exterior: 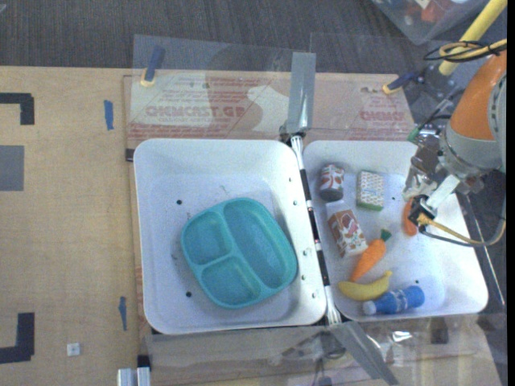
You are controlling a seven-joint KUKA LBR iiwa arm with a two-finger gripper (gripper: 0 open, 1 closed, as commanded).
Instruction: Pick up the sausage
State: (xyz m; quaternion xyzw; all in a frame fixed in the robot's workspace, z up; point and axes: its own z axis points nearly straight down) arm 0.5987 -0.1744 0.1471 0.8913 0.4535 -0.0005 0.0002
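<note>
A small orange-red sausage (411,220) lies near the right side of the right bin (467,296). My gripper (417,191) hangs low right over the sausage's upper end, reaching in from the right. The wrist covers the point of contact, so I cannot tell whether the gripper touches or holds the sausage.
Also in the right bin are a brown-red can (331,181), a green-white box (371,190), a red-white carton (347,232), a carrot (368,258), a banana (364,287) and a blue bottle (394,301). A teal divided plate (238,252) sits in the left bin (161,175).
</note>
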